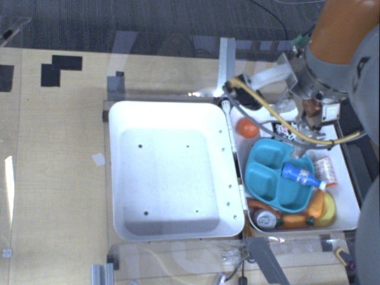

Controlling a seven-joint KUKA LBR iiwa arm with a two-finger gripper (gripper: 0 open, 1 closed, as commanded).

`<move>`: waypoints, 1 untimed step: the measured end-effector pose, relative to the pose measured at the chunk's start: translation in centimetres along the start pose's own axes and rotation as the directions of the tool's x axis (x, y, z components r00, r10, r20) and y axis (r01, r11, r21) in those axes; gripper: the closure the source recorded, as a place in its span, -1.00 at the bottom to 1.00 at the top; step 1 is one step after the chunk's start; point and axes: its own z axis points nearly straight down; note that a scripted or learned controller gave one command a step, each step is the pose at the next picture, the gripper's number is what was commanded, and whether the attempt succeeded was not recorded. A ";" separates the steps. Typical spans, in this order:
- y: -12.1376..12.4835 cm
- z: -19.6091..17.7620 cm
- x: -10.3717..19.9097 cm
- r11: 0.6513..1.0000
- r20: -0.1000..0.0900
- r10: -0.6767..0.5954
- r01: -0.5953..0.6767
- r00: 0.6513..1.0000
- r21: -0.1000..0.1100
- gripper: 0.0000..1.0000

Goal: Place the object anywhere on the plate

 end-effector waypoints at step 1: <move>3.2 7.5 -2.2 1.000 0.010 -0.015 0.015 1.000 0.002 -1.00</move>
